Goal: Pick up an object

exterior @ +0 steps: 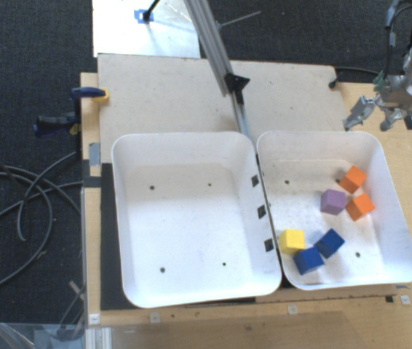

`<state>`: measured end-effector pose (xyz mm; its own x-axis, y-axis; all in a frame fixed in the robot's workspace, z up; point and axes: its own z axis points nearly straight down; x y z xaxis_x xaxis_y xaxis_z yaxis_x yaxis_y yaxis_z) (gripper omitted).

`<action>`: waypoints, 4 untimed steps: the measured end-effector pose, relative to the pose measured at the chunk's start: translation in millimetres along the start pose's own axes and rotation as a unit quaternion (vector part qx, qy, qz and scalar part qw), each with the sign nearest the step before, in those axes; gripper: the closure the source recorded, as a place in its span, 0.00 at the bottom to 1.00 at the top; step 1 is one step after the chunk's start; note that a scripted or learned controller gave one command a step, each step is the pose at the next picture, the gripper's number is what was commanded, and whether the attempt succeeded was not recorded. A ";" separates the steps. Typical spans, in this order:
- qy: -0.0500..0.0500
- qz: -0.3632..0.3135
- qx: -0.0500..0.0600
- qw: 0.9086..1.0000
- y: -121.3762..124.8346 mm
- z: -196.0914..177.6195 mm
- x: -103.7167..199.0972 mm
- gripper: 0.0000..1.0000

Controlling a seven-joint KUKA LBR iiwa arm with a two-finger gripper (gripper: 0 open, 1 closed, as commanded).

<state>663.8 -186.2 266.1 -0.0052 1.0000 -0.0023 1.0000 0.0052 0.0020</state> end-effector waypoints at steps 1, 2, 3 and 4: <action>0.000 0.000 -0.002 1.000 -73.3 157.5 -21.2 0.00; 0.003 -0.003 0.001 1.000 -75.3 176.1 62.6 0.00; 0.001 0.003 0.003 1.000 -124.8 175.9 46.6 0.00; 0.000 0.002 -0.001 1.000 -121.8 148.2 22.5 0.00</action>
<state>542.2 -164.7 117.6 -0.0004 1.0000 -0.0024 1.0000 0.0004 0.0049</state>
